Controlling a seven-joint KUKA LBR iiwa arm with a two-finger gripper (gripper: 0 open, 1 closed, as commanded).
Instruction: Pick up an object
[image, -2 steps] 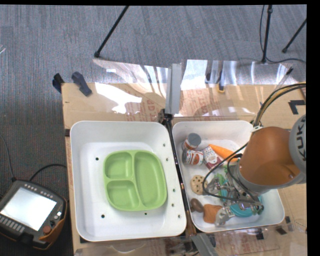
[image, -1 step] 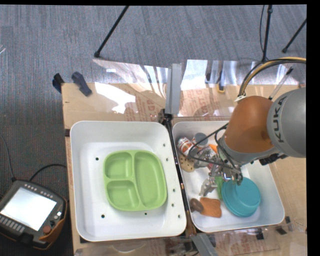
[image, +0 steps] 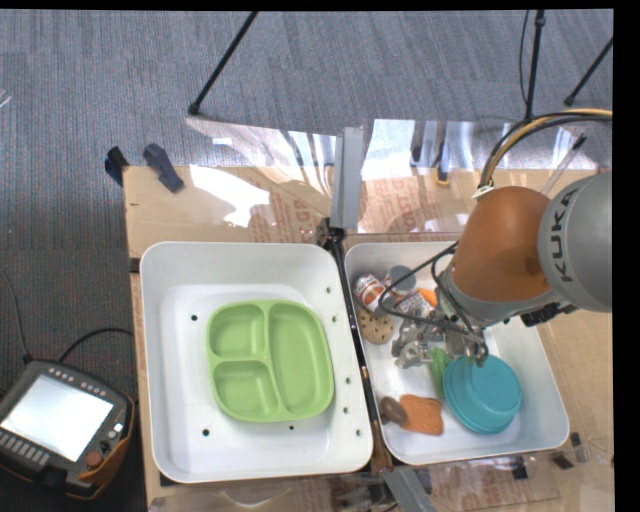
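Objects to pick: a cluster in the right bin (image: 555, 420), none singled out by the task; nothing is visibly lifted, so by my reading the pick is not yet done.
Left bin (image: 160, 300): holds a green divided plate (image: 270, 360), lying flat near its centre, well apart from the gripper.
Divider edge: the two bins' inner walls meet between the plate and the clutter; a spotted cookie-like piece (image: 376, 326) lies just beside that wall, at about 9 o'clock in the right bin.
Upper clutter: a small can-like item (image: 370, 290) and a grey round piece (image: 400, 276) sit at about 10 o'clock, an orange bit (image: 428, 296) just beside them.
Gripper (image: 432, 345): low over the middle of the right bin, among the objects; whether it is released or clenched cannot be told, and no object can be seen in its grasp.
Lower clutter: a brown piece (image: 392, 408) and an orange slab (image: 424, 414) lie at about 7 o'clock, touching or nearly so.
Teal bowl (image: 484, 394): at about 5 o'clock, just beside the gripper; a green item (image: 438, 366) is wedged between them.
Open room: bare floor shows mainly along the right bin's 3 o'clock side; the near wall and the bowl crowd any sideways move, so I judge straight up to be the freest path.
Left to do: secure one object and raise it off the bin floor.
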